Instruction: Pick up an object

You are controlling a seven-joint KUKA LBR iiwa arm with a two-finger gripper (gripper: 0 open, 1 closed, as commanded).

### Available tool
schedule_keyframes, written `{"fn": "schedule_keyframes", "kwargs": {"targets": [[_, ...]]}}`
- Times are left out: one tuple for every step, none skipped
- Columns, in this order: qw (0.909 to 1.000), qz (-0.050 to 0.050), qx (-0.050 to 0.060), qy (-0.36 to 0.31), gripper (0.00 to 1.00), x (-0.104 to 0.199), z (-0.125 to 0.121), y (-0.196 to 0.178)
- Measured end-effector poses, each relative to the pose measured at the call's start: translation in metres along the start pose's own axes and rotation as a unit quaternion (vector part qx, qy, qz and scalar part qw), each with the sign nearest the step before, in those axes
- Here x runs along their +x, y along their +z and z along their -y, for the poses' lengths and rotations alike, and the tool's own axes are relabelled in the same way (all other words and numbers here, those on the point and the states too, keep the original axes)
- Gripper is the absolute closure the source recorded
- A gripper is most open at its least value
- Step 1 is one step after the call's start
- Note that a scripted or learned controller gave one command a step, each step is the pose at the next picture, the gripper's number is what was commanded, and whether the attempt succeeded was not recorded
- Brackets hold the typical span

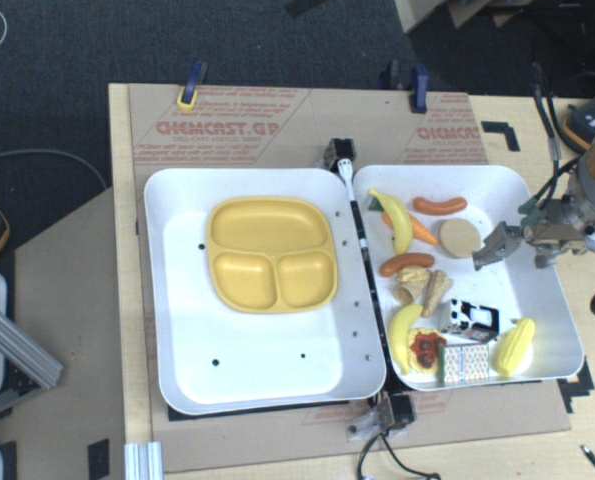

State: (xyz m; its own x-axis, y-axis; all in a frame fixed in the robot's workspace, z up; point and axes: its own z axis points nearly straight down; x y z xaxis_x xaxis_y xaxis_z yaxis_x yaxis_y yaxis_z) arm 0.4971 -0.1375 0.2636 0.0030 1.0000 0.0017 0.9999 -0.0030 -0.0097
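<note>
The right bin (547,298) holds several toy foods: a banana (398,218), a red sausage (440,206), a carrot (423,232), a round tan disc (460,237), a second sausage (407,264), a black-and-white piece (474,318) and a yellow corn cob (515,346). My gripper (514,257) hangs over the right half of this bin, just right of the tan disc. It is open, with one finger (491,247) pointing left toward the disc, and nothing sits between the fingers.
A yellow divided plate (272,253) lies in the left bin (177,308). A second banana (405,326), a red item (427,347) and a checkered packet (465,364) crowd the right bin's front. Clamps (189,88) hold the board's far edge.
</note>
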Motion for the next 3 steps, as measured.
{"fn": "schedule_keyframes", "kwargs": {"targets": [[1.0,0.001,-0.005,-0.001,0.0,0.0,-0.002,-0.005],[1.0,0.0,-0.002,-0.001,0.0,-0.002,0.0,0.038],[1.0,-0.001,0.0,-0.001,0.0,0.003,0.003,0.101]]}}
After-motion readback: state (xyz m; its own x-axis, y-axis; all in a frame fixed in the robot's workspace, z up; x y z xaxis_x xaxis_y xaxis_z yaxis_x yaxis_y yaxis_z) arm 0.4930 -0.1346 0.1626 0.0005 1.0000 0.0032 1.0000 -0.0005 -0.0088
